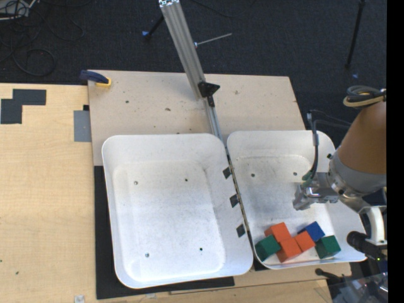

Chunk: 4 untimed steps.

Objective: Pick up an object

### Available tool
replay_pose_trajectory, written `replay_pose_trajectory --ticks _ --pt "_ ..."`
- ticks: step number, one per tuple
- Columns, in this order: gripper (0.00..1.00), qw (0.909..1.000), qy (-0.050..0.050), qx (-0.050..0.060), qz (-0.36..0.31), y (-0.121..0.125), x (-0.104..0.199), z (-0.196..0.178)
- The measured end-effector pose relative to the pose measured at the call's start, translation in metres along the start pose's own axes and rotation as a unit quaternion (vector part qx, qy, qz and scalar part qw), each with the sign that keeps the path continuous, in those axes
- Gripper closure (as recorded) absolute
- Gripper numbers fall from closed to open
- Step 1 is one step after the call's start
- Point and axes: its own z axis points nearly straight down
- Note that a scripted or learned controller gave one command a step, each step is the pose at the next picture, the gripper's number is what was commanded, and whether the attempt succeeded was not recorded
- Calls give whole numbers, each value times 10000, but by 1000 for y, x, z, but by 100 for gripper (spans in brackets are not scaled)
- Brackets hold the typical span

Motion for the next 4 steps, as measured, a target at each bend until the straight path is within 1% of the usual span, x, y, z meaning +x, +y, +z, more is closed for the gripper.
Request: replay_pose_trajectory --ticks 1,2,3,4 --pt "100 10000 1 9 -36 1 -1 -21" --pt "100 10000 14 21 -64 9 54 -19" --pt "100 10000 10 18 -62 30 101 -31" --pt "100 10000 9 23 -57 57 149 -27"
